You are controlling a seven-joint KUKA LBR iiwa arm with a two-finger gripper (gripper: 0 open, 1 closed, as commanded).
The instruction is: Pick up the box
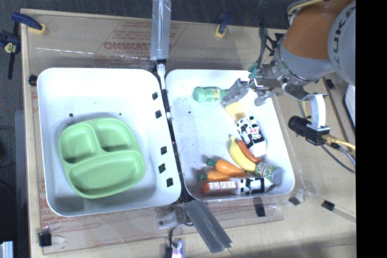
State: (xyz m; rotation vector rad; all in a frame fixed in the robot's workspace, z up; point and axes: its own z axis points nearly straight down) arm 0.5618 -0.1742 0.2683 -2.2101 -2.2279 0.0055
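Right now the tool hangs over the far part of the right bin, at the end of the grey arm that comes in from the right. From where I stand I cannot tell whether it is spread or pressed together, and nothing shows clearly in its grip. Just left of it lies a green bottle, and just on its near side a pale yellow piece.

What I take for the box, a small black-and-white patterned one, lies nearer again and slightly to the right, toward the bin's right wall. Its long axis seems to run roughly far to near. A banana touches its near end, with carrots beyond that.

So the coming move, as I judge it, is toward the near side and a touch right, past the yellow piece. The left bin holds a green tray, well apart from all this.
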